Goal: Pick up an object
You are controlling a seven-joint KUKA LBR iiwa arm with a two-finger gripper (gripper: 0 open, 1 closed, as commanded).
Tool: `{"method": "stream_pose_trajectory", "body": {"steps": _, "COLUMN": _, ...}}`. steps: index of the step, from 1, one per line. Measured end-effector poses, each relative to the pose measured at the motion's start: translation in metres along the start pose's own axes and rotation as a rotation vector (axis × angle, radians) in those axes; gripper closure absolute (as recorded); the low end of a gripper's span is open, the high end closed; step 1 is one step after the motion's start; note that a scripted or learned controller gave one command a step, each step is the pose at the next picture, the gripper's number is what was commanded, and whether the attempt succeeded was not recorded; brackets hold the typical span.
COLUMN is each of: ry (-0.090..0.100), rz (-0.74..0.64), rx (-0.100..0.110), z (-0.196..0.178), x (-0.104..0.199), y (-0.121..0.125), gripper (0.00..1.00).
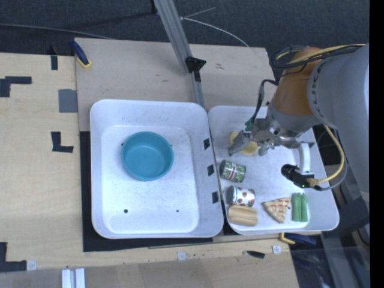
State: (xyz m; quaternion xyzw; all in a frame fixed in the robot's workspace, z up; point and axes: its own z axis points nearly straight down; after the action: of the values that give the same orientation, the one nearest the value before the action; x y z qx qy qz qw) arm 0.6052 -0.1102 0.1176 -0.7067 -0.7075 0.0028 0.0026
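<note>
End effector [240, 141] hangs near divider (right bin [327, 218]).

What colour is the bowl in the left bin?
Blue, a plain teal-blue bowl, seen clearly in the camera view.

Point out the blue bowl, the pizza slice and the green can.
blue bowl [147, 155], camera view, on its inner floor.
pizza slice [277, 209], camera view, middle of the topping.
green can [232, 171], camera view, on its side wall.
</note>
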Motion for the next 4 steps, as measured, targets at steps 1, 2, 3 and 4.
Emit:
{"method": "stream_pose_trajectory", "body": {"steps": 1, "ry": 0.000, "rz": -0.002, "rx": -0.004, "z": -0.014, "x": 0.001, "y": 0.001, "gripper": 1.00}}
{"method": "stream_pose_trajectory", "body": {"steps": 2, "ry": -0.001, "rz": -0.001, "rx": -0.012, "z": -0.076, "x": 0.005, "y": 0.006, "gripper": 1.00}}
{"method": "stream_pose_trajectory", "body": {"steps": 3, "ry": -0.001, "rz": -0.001, "rx": -0.013, "z": -0.127, "x": 0.005, "y": 0.016, "gripper": 1.00}}
{"method": "stream_pose_trajectory", "body": {"steps": 4, "ry": -0.001, "rz": 0.000, "rx": -0.012, "z": -0.178, "x": 0.005, "y": 0.017, "gripper": 1.00}}
